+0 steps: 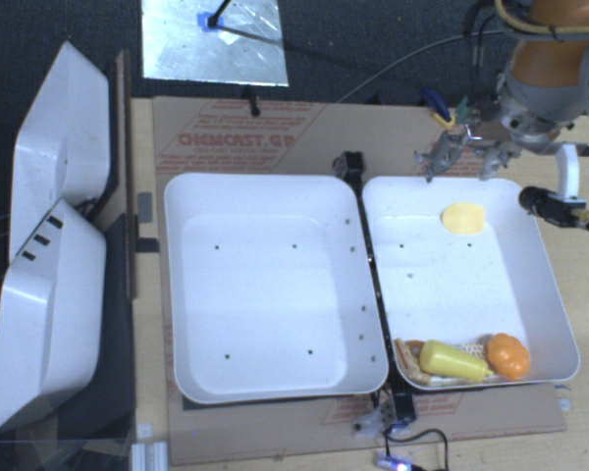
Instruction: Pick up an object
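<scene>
My gripper (461, 163) hangs above the far rim of the right bin (545, 273), its two fingers spread apart with nothing between them. A flat yellow round piece (463, 218) lies in the right bin's far part, just below and in front of the gripper. At the near edge of the same bin lie a yellow oblong object (454, 359), an orange ball-like object (509, 355) and a pale wicker-like piece (412, 363) under them.
The left bin (265, 204) sits beside the right one, a black divider strip (371, 263) between them. A black cylindrical part (542, 202) sticks over the right bin's far right rim. Two white bins (49, 263) lean at the far left.
</scene>
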`<state>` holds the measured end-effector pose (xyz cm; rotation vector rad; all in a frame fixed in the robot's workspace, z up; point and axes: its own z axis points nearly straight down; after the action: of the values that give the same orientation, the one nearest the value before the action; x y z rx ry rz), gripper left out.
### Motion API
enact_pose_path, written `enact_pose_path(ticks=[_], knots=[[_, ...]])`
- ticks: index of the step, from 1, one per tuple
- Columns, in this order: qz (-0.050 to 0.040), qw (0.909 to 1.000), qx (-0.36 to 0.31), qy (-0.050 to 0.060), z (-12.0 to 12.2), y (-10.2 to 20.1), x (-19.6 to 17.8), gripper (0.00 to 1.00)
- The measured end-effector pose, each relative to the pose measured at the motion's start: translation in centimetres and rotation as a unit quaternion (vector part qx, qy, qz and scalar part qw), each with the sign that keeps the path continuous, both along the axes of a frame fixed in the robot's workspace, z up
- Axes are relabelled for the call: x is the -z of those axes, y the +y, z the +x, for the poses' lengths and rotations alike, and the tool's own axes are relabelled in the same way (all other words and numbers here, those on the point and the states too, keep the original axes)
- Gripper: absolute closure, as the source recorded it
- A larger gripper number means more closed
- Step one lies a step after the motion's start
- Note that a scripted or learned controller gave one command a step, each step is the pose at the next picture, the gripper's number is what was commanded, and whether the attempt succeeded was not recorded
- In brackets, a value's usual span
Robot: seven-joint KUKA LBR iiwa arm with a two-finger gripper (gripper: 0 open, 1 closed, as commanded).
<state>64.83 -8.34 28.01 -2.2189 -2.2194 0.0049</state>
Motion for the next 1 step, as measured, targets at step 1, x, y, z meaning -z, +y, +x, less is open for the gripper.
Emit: enact_pose_path(ticks=[1], knots=[[-0.0001,1.0000,0.000,-0.003,0.08,0.00,-0.32,0.00]])
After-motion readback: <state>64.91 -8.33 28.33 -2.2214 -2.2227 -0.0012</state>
